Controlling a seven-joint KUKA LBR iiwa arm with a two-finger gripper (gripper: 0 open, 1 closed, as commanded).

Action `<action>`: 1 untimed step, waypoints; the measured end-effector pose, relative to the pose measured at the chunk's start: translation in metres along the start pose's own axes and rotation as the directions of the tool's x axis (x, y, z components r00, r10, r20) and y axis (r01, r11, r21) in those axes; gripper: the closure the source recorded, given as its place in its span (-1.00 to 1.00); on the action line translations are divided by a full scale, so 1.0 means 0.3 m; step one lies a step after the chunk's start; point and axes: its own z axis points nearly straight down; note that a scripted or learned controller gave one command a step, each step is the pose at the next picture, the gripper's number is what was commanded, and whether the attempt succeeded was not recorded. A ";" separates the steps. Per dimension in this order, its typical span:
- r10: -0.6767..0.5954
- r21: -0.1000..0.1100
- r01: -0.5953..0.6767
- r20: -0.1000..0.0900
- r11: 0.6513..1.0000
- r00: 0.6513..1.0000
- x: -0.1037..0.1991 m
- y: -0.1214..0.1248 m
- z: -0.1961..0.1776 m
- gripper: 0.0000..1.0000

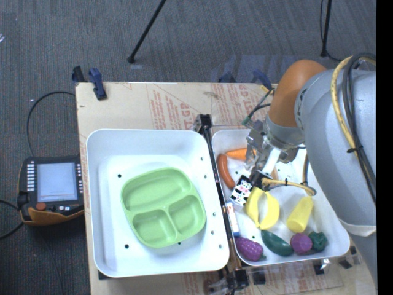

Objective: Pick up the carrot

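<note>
The orange carrot (236, 154) lies in the right bin (336, 226) near its far left corner, with its right end hidden under the arm. My gripper (255, 163) hangs low over the bin just to the right of the carrot, partly covering it. Nothing can be seen held in it.
A reddish sausage (225, 169) lies left of the gripper by the bin wall. Nearer the front are a black-and-white item (241, 191), a banana (263, 207), a yellow piece (300, 214), purple grapes (249, 248) and other toy foods. The left bin (101, 158) holds a green divided plate (163, 206).
</note>
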 end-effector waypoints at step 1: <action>-0.001 0.000 0.001 0.000 1.000 1.000 0.001 -0.001 0.001 -1.00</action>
